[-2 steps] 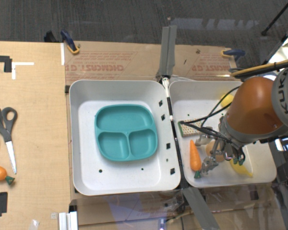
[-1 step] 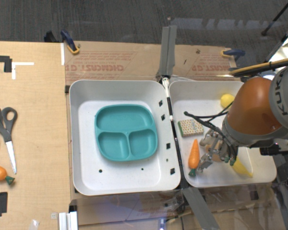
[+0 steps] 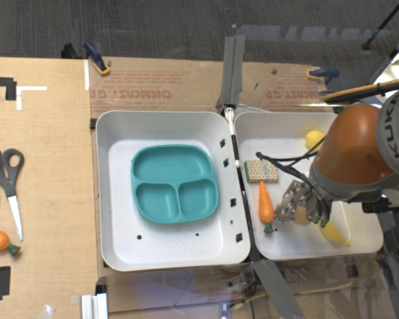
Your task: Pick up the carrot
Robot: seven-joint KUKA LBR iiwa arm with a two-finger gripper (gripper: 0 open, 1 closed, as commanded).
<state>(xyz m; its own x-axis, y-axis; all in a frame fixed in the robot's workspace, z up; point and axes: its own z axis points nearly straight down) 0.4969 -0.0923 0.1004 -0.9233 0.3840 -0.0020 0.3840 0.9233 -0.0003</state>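
Carrot (image 3: 265, 203) lies in the right bin (image 3: 359, 244), just left of the claw (image 3: 294, 208), and I cannot tell if the claw is grasping anything.

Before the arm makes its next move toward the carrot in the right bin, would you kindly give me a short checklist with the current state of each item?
1. Carrot lies in the right bin: ok.
2. Carrot unobstructed from above: ok.
3. Tool beside the carrot, not over it: not ok.
4. Carrot held by the tool: not ok.
5. Tool's opening: cannot tell.
6. Patterned sponge close to the carrot's top end; could interfere: cannot tell.
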